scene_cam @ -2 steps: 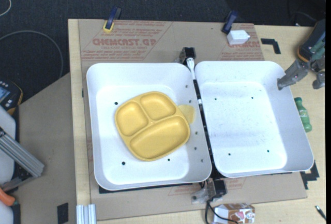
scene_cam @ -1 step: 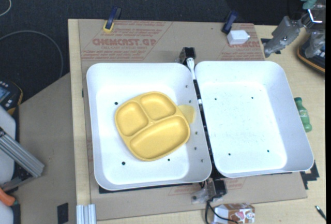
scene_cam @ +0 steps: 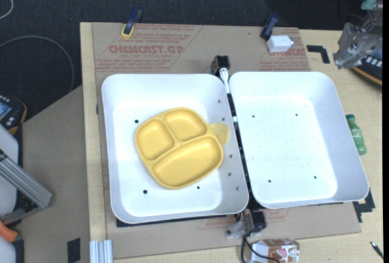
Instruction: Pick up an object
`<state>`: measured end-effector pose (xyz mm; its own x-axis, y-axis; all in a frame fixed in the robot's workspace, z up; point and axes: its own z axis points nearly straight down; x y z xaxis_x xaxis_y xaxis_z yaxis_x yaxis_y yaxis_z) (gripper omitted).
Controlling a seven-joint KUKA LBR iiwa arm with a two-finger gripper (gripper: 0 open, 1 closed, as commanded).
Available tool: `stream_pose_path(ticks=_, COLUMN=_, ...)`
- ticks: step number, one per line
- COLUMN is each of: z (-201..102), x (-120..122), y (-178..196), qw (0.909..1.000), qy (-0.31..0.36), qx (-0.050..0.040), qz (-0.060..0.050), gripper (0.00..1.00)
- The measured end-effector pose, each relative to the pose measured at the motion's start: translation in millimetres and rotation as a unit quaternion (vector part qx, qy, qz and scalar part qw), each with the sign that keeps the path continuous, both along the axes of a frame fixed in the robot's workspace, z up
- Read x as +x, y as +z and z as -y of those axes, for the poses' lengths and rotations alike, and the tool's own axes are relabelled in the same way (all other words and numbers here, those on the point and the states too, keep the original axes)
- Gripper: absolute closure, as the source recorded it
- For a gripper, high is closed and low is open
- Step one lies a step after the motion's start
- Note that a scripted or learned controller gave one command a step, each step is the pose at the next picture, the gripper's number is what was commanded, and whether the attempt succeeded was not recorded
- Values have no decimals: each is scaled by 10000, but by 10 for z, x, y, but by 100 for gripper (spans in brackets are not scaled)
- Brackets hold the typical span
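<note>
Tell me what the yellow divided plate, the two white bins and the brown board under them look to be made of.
Yellow three-compartment plate: probably moulded plastic, with smooth rounded walls and a soft sheen. Left white bin and right white bin: likely thin formed plastic, with a matte surface, rounded corners and curled rims. Brown board: seemingly cardboard or paper-faced sheet, dull tan with red printed lettering.

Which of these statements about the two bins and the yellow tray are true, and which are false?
1. The yellow tray lies in the left bin. True.
2. The yellow tray has two compartments. False: it has three, two small and one large.
3. The yellow tray lies in the right bin. False: it lies in the left bin.
4. The two bins sit side by side on a cardboard sheet. True.
</note>
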<state>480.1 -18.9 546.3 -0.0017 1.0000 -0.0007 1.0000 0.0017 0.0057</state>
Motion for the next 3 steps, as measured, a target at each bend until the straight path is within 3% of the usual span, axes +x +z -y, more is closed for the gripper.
stream_pose_path(ticks=1, z=-67, x=-15, y=-1134, qw=10000, qy=-17, qx=3, qz=-83, gripper=100)
stream_pose_path(ticks=2, z=-677, x=-12, y=-1823, qw=10000, qy=11, qx=7, qz=-57, gripper=100)
stream_pose_path(ticks=3, z=-1067, x=-3, y=-1079, qw=10000, qy=13, qx=13, qz=17, gripper=100)
